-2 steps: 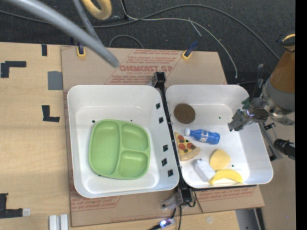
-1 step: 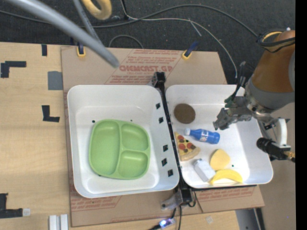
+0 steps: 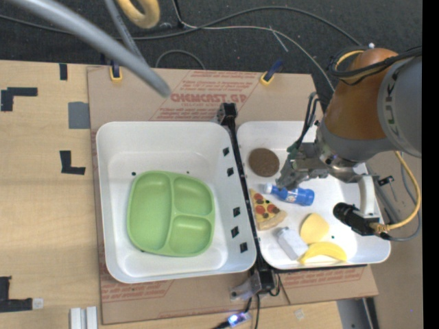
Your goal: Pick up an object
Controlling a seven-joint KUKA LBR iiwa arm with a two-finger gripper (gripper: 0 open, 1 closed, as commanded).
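— Where's the tool (image 3: 293, 177)?
— Low in the right bin (image 3: 370, 256), right over the blue bottle (image 3: 293, 195); its grip can't be made out.
— Around it?
— Brown cookie (image 3: 263, 162), pizza slice (image 3: 265, 210), yellow wedge (image 3: 314, 227), banana (image 3: 324, 253). A green divided plate (image 3: 171, 213) lies in the left bin (image 3: 113, 184).

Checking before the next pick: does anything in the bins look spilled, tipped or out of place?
Nothing stands out. The green divided plate lies flat in the left bin; the blue bottle lies on its side, unspilled.
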